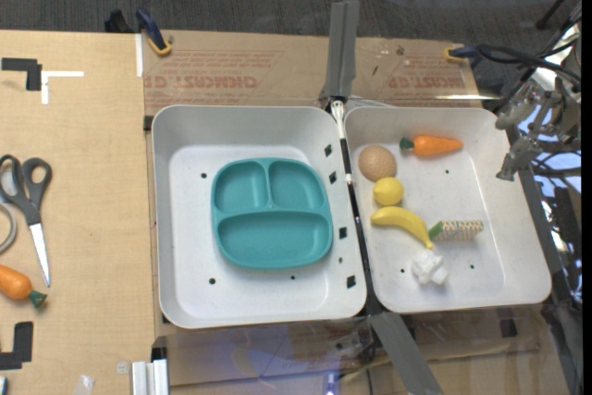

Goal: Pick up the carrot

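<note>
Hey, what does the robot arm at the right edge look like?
The grey metal arm looks angular and skeletal at the right-hand white bin's rim, with dark cables looping around it. Blue reflections fall over its parts. Finer markings are too small to tell.

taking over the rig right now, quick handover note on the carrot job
Gripper: at the right edge of the right bin, off to the right of the carrot and apart from it, holding nothing. Whether it is open is unclear.
Carrot: lying in the far part of the right bin, beside the egg, above the lemon and banana.
A second carrot lies out on the bench at left, by the scissors.
Done: nothing, carrot not yet picked up.
Left: move over the carrot, grasp, lift.
</note>
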`<state>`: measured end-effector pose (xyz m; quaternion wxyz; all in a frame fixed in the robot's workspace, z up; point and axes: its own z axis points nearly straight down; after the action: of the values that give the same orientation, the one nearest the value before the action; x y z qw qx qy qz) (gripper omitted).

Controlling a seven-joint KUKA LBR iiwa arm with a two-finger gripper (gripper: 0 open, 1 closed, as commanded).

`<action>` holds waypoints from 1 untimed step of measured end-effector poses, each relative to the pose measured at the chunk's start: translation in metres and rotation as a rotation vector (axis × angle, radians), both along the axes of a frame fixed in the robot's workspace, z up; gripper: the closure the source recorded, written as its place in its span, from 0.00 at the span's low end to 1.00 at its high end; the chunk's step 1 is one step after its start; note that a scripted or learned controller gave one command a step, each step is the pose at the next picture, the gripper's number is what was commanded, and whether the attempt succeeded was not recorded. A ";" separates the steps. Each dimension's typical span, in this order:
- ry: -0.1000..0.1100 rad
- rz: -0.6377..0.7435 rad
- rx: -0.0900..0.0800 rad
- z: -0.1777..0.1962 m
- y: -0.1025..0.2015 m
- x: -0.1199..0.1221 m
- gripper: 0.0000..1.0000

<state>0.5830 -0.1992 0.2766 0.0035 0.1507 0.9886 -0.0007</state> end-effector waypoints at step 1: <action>0.000 -0.399 0.002 0.014 0.001 0.033 0.00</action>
<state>0.6162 -0.1978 0.2908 0.0031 0.3437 0.9391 -0.0005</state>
